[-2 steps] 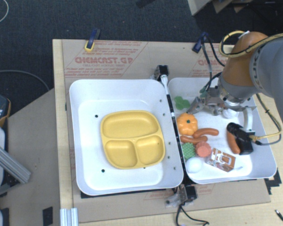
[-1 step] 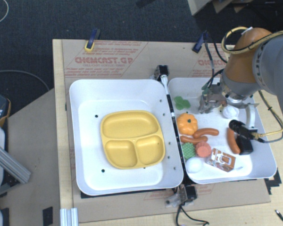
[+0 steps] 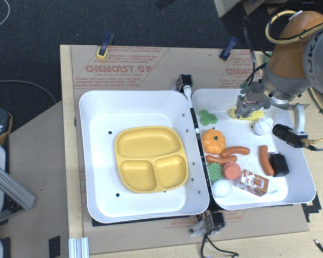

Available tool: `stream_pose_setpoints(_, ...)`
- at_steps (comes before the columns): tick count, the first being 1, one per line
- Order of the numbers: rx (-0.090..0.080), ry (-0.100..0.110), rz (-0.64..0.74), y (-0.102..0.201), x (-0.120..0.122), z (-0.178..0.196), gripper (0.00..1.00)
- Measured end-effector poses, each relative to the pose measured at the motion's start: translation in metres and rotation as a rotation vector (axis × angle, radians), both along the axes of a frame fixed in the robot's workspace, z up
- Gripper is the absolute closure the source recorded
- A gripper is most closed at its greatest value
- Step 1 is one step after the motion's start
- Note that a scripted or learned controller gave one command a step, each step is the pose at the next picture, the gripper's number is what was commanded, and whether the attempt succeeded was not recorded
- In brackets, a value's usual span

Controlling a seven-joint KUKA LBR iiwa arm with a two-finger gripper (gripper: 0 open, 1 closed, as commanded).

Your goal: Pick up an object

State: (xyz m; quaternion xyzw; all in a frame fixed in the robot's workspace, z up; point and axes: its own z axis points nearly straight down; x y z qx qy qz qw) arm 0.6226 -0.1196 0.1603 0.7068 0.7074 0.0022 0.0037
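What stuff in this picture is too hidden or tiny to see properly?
- Pincer, camera view: the wrist above covers its tips, so open or shut is unclear.
- Yellow thing under the pincer: mostly covered.
- Packet: print too small to read.
- Arm: cut off by the right edge.

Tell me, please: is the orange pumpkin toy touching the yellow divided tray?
Apart. The camera view shows the orange pumpkin toy in the right bin and the yellow divided tray in the left bin, with both bin walls between them.
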Motion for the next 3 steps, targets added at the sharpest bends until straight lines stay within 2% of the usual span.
stream_pose_setpoints(1, 0.0, 0.0, 0.0, 0.001, -0.006, 0.062, 1.0)
stream_pose_setpoints(2, 0.001, 0.005, 0.0, 0.001, -0.005, 0.065, 1.0)
stream_pose_setpoints(3, 0.002, 0.004, 0.003, 0.043, 0.01, 0.063, 1.0)
